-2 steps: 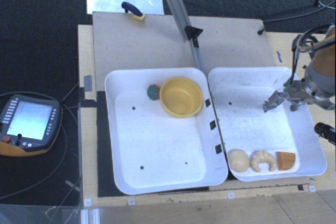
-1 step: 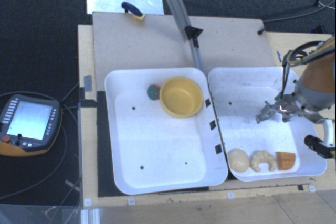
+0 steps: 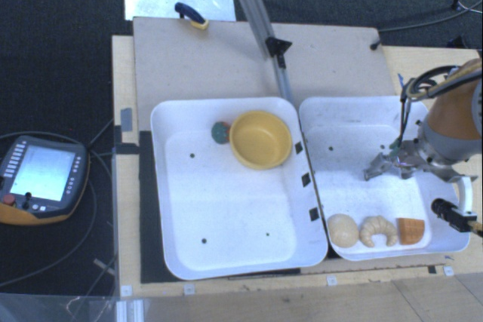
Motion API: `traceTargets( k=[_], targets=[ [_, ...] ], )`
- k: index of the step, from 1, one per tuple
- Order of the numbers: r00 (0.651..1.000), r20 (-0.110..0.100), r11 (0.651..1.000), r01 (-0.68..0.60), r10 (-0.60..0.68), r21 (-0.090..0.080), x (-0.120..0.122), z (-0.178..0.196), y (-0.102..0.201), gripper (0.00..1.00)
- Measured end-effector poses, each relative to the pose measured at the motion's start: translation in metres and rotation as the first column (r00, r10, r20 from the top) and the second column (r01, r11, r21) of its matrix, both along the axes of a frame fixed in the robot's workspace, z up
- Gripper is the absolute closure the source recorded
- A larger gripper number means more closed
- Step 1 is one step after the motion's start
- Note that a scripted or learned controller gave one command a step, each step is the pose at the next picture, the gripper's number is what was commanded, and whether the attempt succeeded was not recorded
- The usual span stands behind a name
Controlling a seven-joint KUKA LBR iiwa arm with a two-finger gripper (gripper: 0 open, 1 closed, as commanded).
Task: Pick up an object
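At the far left, on the dark floor, lies a grey and orange handheld control pendant with a lit screen, its cable trailing toward the bench. The bench's bare tan board carries a small blue and yellow clamp at its far left corner and a slanted metal pole that runs out of the top of the view.

The left white shallow plastic bin holds a round yellow plastic bowl in its far right part, upright. Touching the bowl's left side is a small dark green ball-like object; the bowl's rim hides part of it, and its exact shape is hard to make out.

The right white shallow plastic bin has three items in a row along its near wall: a pale cream rounded bun-like piece, just right of it a curved cream croissant-shaped piece, and next to that an orange wedge-shaped block. These pickable things all lie untouched on the bin floor.

The metal two-finger gripper sits over the middle of the right bin, pointing left, well above the row in the picture. Its fingers are small and blurred; I cannot tell how far apart they stand, and nothing visible lies between them. The grey and orange arm is cut off at the right edge.
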State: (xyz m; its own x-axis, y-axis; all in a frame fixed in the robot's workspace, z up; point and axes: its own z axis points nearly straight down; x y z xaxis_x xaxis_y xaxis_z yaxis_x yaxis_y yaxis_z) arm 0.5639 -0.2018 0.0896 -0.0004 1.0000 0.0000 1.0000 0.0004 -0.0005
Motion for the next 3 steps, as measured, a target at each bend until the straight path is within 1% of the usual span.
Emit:
traceTargets(
  k=[1,2,3],
  targets=[
    [1.0,0.003,1.0,0.0,0.0,-0.001,0.001,0.011,0.0,1.0],
    [1.0,0.004,1.0,0.0,0.0,-0.001,-0.003,0.055,0.001,1.0],
    [1.0,0.006,1.0,-0.001,0.001,-0.001,0.004,0.115,0.005,1.0]
  ],
)
